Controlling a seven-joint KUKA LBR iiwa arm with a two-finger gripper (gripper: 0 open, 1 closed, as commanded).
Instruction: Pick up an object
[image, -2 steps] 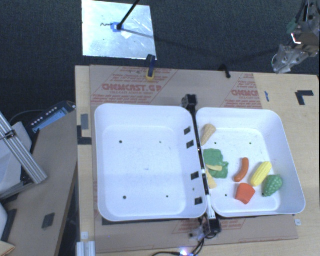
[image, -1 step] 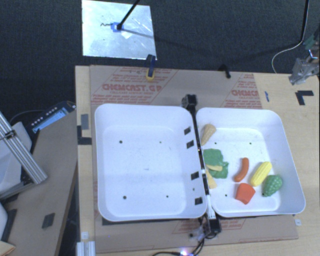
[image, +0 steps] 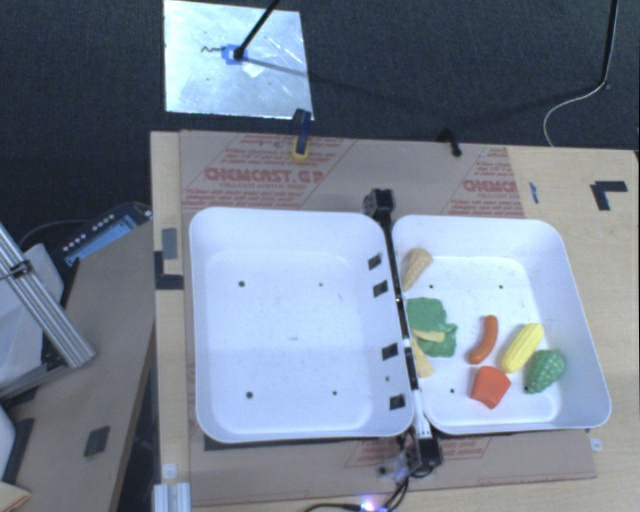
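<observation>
The right bin (image: 570, 290) holds several toy foods. A tan piece (image: 415, 265) lies near its upper left. Below it sits a green leafy piece (image: 432, 318) with a small yellow strip (image: 428, 335) on it, and a pale yellow piece (image: 423, 362) lies by the bin's left wall. A red-orange sausage (image: 484, 339), a yellow corn cob (image: 522, 346), a green bumpy vegetable (image: 545, 370) and an orange-red block (image: 490, 386) lie toward the lower right.
The left bin (image: 290, 325) stands beside the right one, joined by a black clipped seam (image: 395, 320). Both rest on a cardboard sheet (image: 270, 170). A shiny metal plate (image: 237, 58) lies beyond the bench, and a metal rail (image: 45, 310) is at left.
</observation>
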